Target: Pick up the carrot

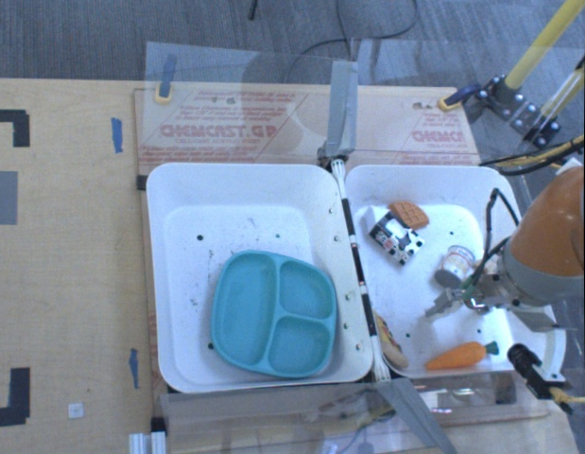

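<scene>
The carrot [457, 356], orange with a small green top at its right end, lies flat near the front edge of the right bin [420, 183]. My gripper [441, 302] hangs just above and slightly left of the carrot, over the bin floor, a short gap away from it. Its thin metal fingers point left and stand open with nothing between them. The grey arm with its orange band [557, 235] comes in from the right and covers the bin's right wall.
In the right bin a black-and-white box [396, 236] and a brown flat snack [408, 215] lie at the back. A small silver round object [454, 266] sits beside the gripper, and a tan item [391, 341] against the front left wall. A teal divided plate [273, 315] lies in the left bin.
</scene>
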Controlling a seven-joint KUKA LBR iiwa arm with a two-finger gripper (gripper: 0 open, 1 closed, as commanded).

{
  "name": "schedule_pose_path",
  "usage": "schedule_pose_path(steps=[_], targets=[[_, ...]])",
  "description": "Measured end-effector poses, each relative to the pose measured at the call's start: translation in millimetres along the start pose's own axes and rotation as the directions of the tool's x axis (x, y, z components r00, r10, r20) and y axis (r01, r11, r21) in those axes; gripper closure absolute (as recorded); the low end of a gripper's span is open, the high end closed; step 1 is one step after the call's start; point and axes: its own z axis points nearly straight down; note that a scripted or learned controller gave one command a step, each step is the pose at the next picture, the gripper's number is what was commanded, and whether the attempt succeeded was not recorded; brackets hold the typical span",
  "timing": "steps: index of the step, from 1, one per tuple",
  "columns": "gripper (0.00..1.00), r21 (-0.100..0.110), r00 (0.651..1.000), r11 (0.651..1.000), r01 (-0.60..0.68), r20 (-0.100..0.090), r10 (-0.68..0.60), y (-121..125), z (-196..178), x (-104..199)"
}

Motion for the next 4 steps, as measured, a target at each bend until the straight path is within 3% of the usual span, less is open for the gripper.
schedule_pose_path(steps=[1,2,3,4], targets=[[0.00,0.002,0.894,0.894,0.448,-0.002,-0.448,-4.2,-75.9,-66.5],[0.00,-0.002,0.892,0.892,0.453,0.001,-0.453,0.8,-0.4,-2.1],[0.00,0.001,0.813,0.813,0.582,-0.003,-0.582,-5.0,-47.6,-54.2],[0.00,-0.001,0.772,0.772,0.635,0.002,-0.635,1.2,-0.7,4.3]])
